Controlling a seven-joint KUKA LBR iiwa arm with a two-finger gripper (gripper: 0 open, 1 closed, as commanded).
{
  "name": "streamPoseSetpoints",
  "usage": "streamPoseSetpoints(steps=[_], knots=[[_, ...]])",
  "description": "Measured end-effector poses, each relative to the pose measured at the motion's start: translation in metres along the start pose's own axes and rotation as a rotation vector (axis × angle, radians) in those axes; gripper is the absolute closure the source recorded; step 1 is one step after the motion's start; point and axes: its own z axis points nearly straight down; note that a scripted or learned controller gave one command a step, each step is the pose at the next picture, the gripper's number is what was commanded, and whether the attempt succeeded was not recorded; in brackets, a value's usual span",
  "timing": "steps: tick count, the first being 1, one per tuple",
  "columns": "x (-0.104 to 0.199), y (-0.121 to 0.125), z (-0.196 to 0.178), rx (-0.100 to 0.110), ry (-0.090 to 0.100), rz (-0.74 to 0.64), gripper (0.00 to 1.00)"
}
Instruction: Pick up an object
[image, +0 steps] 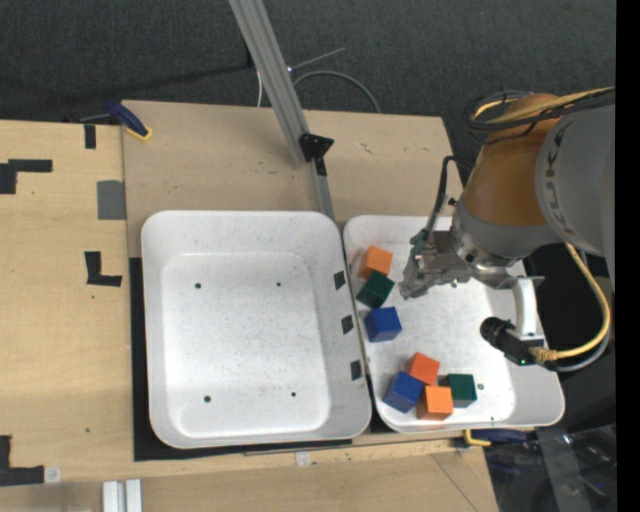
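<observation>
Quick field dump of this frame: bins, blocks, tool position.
left bin: white, no blocks seen in it
right bin: white, holds seven blocks
upper group: orange block, green block, blue block, near the bin's left wall
lower group: blue block, two orange blocks, green block, clustered near the front edge
tool: over the right bin, just right of the upper group
held: no block seen in the tool

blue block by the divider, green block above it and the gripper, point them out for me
blue block (383, 323), camera view, on its top face
green block (376, 290), camera view, on its top face
gripper (412, 284), camera view, between its fingertips
</observation>
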Motion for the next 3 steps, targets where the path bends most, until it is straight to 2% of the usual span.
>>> streamPoseSetpoints(steps=[2,3], knots=[[0.103,0.071,0.002,-0.002,0.000,-0.001,1.00],[0.150,0.107,-0.011,-0.003,0.001,-0.001,1.00]])
